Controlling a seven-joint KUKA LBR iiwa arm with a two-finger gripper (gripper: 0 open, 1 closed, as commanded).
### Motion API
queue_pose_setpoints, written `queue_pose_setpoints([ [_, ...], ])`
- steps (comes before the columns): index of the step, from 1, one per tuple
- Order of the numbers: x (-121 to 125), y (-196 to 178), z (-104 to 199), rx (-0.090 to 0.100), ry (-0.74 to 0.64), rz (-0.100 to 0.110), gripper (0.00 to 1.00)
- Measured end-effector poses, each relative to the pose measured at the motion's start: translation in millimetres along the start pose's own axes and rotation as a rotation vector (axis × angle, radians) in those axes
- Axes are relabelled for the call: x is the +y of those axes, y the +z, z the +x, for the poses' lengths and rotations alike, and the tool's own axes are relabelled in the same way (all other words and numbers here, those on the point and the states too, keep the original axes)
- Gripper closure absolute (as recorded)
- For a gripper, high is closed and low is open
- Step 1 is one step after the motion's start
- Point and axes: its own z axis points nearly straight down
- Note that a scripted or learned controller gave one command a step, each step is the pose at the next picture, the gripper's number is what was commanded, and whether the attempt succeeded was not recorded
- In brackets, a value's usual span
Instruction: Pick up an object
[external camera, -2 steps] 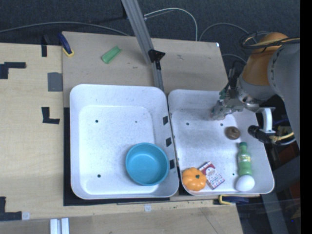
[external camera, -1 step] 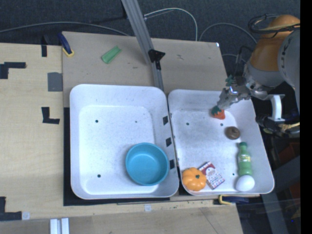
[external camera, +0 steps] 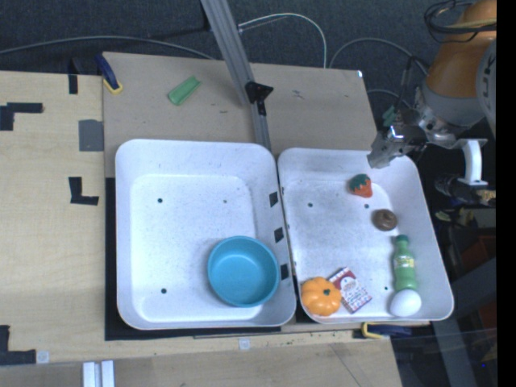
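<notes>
Near rim, right bin: a small orange plastic pumpkin (external camera: 322, 297) sits at the near-left corner of the right shallow white bin (external camera: 318, 232), touching a red-and-white printed card packet (external camera: 351, 289) just to its right.
Near-right corner: a white egg-shaped ball (external camera: 405, 303) lies against the rim, with a green plastic bottle with a white label (external camera: 403, 264) lying just beyond it, along the right wall.
Left bin, near part: a round blue plastic bowl (external camera: 243, 270) stands upright close to the wall it shares with the right bin, inside the left shallow white bin (external camera: 153, 176).
Mid right bin: a brown round disc-like piece (external camera: 384, 219) lies near the right wall, apart from the bottle.
Farther in: a small red-and-orange toy with a green top (external camera: 360, 185) lies near the far-right corner, closest of all things to the gripper.
Gripper (external camera: 380, 157): hangs above the far-right rim of the right bin, beside the red-and-orange toy but apart from it; nothing is seen in the jaws, and whether they are parted or closed I cannot tell.
Arm (external camera: 459, 67): grey and orange, reaching in from the right.
In the way: a grey metal pole (external camera: 230, 43) slants over the bench (external camera: 322, 103) to the far junction of the bins, clear of the gripper.
Far bench: a small green block (external camera: 183, 90) lies well beyond the left bin.
</notes>
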Motion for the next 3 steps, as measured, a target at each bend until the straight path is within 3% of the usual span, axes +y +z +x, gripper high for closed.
queue_pose_setpoints([
  [1,0.7,-63.6,3.9,-0.001,0.0,-0.001,1.0],
  [2,-1.7,-59.4,54.8,0.002,-0.004,0.006,1.0],
  [3,11.9,-44.5,112.0,0.003,-0.004,0.008,1.0],
])
